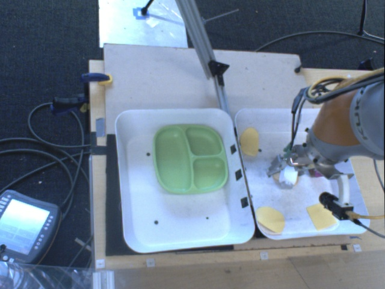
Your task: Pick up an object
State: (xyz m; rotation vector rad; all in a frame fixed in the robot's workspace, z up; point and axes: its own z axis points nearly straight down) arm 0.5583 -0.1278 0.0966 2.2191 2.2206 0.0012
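So the camera view looks down at two white bins sitting side by side. The left bin holds exactly one thing, a green divided plate with three compartments, lying flat near the middle. The right bin has three flat yellow pieces: one yellow piece up near the divider at the back, a second at the front left corner, and a third, more square one at the front right. There's also one small white object about mid-bin.

The gripper is right down on that white object, which looks to sit at the fingertips, but the metal parts blur together there, so whether the fingers are spread or pinched on it can't be made out. The arm comes in from the right and covers the back right part of that bin.

Around the bench: a slanted metal pole crossing over the board at the back, a blue-and-yellow clamp on the left edge, loose cables on the floor, and a teach pendant at bottom left, cut off by the frame.
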